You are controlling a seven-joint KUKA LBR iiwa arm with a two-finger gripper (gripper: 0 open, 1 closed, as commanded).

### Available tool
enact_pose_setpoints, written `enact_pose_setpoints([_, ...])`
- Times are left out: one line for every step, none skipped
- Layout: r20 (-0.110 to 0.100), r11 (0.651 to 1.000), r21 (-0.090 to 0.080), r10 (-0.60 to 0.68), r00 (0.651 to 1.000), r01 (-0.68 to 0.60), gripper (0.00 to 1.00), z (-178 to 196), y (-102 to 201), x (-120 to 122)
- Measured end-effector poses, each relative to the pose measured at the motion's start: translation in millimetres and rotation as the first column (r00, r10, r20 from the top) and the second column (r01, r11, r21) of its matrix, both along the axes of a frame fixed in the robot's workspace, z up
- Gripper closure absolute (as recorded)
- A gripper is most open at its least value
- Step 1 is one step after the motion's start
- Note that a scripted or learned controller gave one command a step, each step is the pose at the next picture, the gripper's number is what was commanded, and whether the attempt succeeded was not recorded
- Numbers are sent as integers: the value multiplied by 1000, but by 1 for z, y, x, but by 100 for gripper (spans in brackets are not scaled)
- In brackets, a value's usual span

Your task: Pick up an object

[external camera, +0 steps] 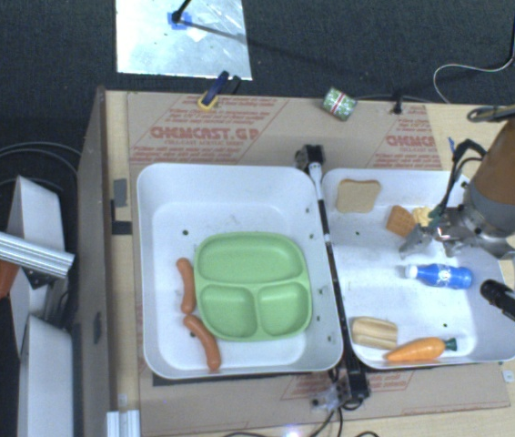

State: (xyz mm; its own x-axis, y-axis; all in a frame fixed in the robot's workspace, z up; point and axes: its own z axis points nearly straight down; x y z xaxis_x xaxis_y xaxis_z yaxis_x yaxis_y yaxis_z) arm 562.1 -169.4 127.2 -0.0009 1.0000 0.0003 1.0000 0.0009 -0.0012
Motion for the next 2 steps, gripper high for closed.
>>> enact_pose_setpoints([2, 1000, -1, 0, 1000, 0, 0, -26, -16, -12])
enact_pose_setpoints([3, 1000, -1, 0, 1000, 0, 0, -10, -22, -5])
